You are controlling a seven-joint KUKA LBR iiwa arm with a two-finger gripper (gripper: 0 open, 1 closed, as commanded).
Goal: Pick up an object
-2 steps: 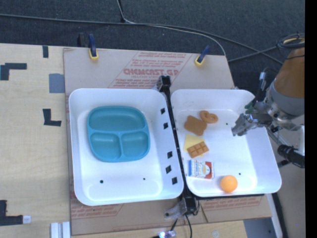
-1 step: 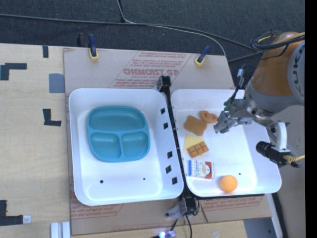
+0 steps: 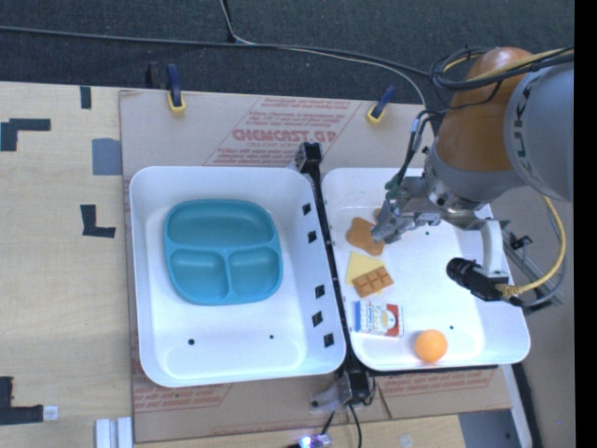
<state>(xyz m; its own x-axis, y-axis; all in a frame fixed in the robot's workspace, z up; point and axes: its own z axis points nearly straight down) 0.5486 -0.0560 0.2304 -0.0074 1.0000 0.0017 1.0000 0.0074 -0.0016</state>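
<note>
Brown flat biscuit (image 3: 364, 236), rounded edges

Open white floor in the right bin (image 3: 485, 339) toward its right and upper parts. Crowded along its left wall: brown cookie (image 3: 364, 236), yellow waffle piece (image 3: 367, 275), small carton (image 3: 377, 319), orange ball (image 3: 430, 345) at lower middle. Left bin (image 3: 149, 343) mostly taken by the teal divided tray (image 3: 223, 251), with bare strips around it.

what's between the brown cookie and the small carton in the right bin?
The yellow cheese-like wedge lies between the brown cookie and the small carton, seen in the camera view. The gripper is at the cookie's right edge.
</note>
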